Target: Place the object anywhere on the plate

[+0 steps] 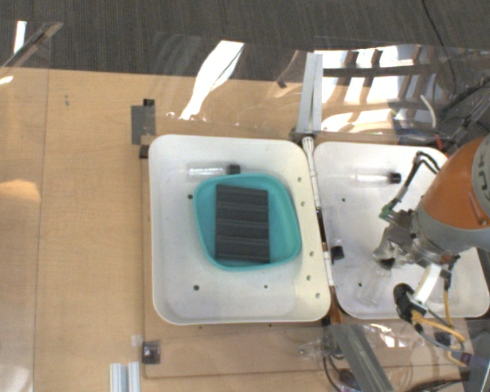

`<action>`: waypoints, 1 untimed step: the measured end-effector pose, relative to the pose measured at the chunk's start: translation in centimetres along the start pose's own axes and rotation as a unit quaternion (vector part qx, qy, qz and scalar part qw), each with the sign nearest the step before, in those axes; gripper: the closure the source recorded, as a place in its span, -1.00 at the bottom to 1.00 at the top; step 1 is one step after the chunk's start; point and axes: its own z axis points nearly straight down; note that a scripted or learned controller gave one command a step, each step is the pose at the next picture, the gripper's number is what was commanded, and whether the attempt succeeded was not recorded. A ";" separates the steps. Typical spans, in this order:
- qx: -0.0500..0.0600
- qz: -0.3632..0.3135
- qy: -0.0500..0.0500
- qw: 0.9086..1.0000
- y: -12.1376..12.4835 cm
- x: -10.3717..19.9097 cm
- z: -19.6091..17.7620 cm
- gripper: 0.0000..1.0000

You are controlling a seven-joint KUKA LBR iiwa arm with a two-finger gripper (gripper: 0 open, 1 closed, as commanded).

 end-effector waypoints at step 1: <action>0.007 0.020 -0.001 1.000 0.7 4.6 -16.5 1.00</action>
